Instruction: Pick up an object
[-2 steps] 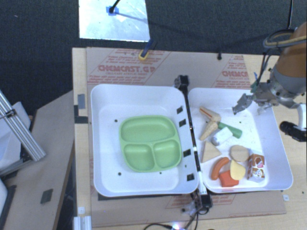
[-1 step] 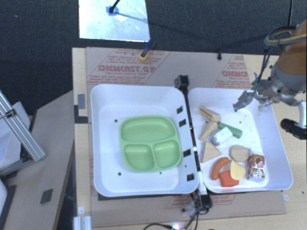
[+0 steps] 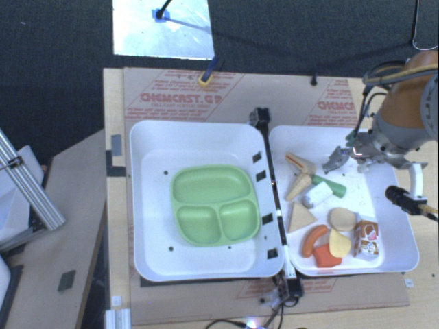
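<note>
The arm [image 3: 411, 94] is a thick, rounded thing, its casing grey with a broad orange band wrapped round it just above the wrist. Dark cables loop out from its upper side and curve back along the casing. Below the band the wrist narrows into a paler grey metal block. The gripper [image 3: 337, 160] at its tip is small, silvery grey and angular. A white bracket with a black cylindrical part sticks out from the wrist's lower side.
</note>
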{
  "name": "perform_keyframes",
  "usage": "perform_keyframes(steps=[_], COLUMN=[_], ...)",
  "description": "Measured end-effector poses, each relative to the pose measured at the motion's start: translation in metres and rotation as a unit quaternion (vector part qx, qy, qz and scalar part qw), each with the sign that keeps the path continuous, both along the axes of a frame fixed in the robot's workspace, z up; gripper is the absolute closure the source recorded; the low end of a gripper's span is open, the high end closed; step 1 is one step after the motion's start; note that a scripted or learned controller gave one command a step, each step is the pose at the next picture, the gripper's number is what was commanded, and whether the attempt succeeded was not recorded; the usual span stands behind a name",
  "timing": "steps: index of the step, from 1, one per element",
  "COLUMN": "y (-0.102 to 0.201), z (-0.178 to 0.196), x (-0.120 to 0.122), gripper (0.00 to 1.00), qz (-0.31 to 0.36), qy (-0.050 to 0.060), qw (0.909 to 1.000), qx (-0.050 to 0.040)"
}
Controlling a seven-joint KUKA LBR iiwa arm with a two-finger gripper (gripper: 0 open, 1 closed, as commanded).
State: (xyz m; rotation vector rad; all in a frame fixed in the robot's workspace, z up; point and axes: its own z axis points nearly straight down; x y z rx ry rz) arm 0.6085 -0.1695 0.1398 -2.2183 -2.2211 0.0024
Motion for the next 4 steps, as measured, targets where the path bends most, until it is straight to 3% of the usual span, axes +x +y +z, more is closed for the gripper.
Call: perform_keyframes(steps=[1,2,4], y=[0.0,0.0,0.002], z=[-0.05,-0.035,0.084], x=[0.001,0.004,0.01], gripper=[0.0,1.0,1.0], qz=[0.0,0.0,0.002], qy=[-0.002,-0.007,-0.006], qw=[1.0,1.0,1.0], qx=[-0.0002,-0.0011,-0.0014])
